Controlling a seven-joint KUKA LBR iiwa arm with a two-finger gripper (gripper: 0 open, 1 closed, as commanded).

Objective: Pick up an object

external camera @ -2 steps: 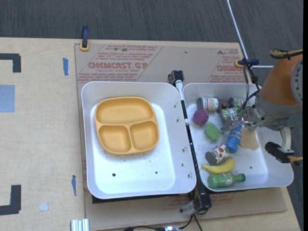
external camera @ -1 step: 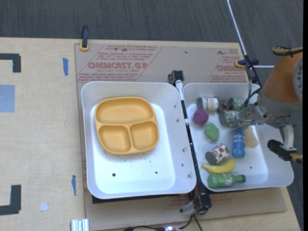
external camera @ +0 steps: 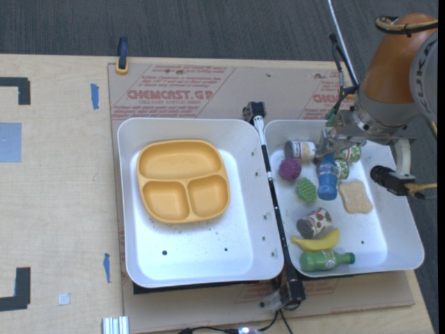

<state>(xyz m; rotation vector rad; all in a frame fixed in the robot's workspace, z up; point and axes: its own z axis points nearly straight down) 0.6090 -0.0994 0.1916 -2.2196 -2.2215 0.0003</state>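
The right bin (external camera: 389, 252) holds several small objects: a white can (external camera: 300, 149), a purple ball (external camera: 290, 169), a green bumpy fruit (external camera: 306, 189), a blue bottle (external camera: 327, 179), a green-labelled can (external camera: 348, 153), a slice of toast (external camera: 356, 196), a patterned can (external camera: 315, 222), a banana (external camera: 316, 241) and a green bottle (external camera: 327, 259). My gripper (external camera: 335, 143) hangs low over the bin's upper middle, just above the blue bottle's top and beside the white can. Its fingers are too cluttered to read.
The left bin (external camera: 139, 249) holds a yellow three-compartment plate (external camera: 183, 179). A black divider clamp (external camera: 255, 110) sits between the bins at the back. The arm's orange band (external camera: 393, 61) looms over the right bin's far corner.
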